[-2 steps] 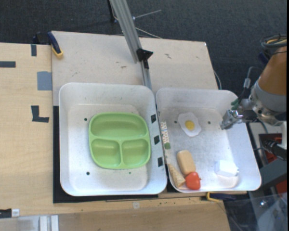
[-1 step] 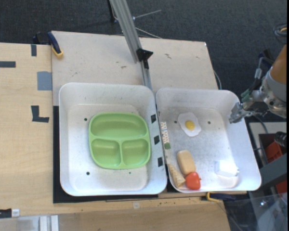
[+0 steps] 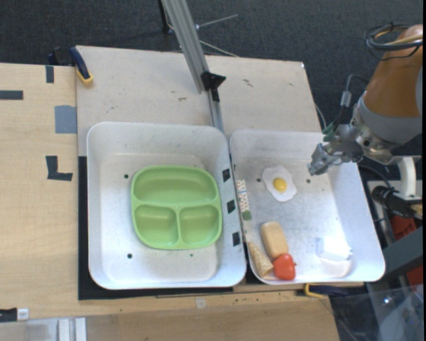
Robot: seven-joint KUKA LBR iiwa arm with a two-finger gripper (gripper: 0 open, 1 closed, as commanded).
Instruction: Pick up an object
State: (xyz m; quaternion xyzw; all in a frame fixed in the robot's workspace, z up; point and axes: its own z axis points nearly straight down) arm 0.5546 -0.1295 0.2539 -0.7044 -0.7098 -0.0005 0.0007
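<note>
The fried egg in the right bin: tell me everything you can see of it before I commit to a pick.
The fried egg looks like a toy: a flat white piece with an uneven outline and a round yellow yolk near its middle. It lies flat, yolk up, on the floor of the right bin, in the bin's upper middle part. Nothing touches it. The gripper is to its right, apart from it, near the bin's upper right area. The tan block and red tomato lie nearer the front edge.
</note>
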